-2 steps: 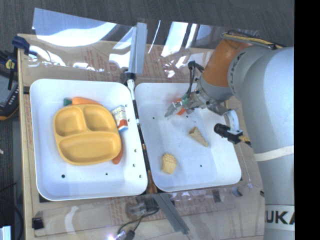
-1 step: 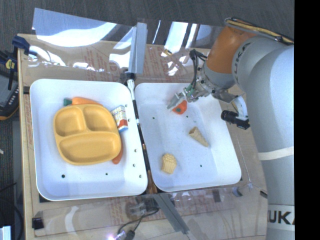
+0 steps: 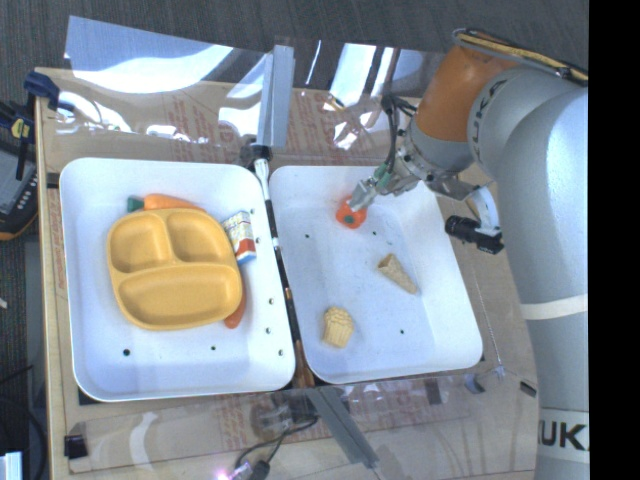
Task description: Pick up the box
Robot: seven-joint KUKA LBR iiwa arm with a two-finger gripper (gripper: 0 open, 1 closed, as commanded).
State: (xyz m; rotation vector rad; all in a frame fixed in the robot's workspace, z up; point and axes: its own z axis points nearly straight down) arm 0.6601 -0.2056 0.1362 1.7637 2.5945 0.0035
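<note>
Gripper (image 3: 362, 201) is low over the right bin's (image 3: 445, 343) far side, tips touching or just above a small orange piece (image 3: 350, 215); can't tell whether it's spread or pinching. Same bin: a tan wedge (image 3: 398, 273) mid-bin and a yellow corn-like piece (image 3: 338, 326) near the front. Box (image 3: 240, 237) sits in the left bin (image 3: 90, 368), by its right wall, touching the yellow tray's (image 3: 175, 266) right edge, well apart from the gripper. Orange and green bits poke out from behind the tray.

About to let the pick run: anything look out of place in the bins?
Yes. The gripper is over an orange item in the right bin, while the box lies tilted in the left bin, against the yellow tray.
</note>
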